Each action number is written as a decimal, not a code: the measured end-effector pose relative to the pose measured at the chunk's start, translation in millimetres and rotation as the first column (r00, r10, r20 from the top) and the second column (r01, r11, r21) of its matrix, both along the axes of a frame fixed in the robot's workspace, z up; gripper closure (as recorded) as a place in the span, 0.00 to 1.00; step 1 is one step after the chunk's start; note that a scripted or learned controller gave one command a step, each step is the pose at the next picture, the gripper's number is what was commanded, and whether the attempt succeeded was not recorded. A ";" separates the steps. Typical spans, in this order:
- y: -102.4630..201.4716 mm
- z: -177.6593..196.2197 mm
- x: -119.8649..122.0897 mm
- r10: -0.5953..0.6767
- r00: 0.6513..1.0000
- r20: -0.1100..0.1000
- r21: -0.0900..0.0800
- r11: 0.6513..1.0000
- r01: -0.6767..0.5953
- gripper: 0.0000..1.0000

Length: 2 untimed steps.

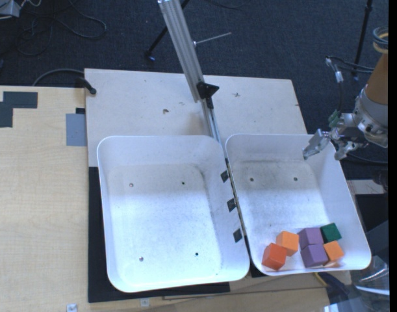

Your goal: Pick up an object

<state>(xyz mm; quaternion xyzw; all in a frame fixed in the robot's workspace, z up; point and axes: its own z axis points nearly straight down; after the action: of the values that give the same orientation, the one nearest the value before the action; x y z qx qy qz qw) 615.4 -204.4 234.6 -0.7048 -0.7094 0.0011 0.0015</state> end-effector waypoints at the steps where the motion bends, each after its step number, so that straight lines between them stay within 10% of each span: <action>1: 52.5 17.3 -30.6 -0.004 1.000 0.002 0.002 1.000 0.004 0.00; 2: 88.2 29.6 -84.0 -0.004 1.000 -0.001 0.003 1.000 0.004 0.00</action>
<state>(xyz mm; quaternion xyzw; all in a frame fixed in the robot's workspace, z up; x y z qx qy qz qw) 531.4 -116.2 264.2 -0.7061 -0.7081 0.0005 0.0027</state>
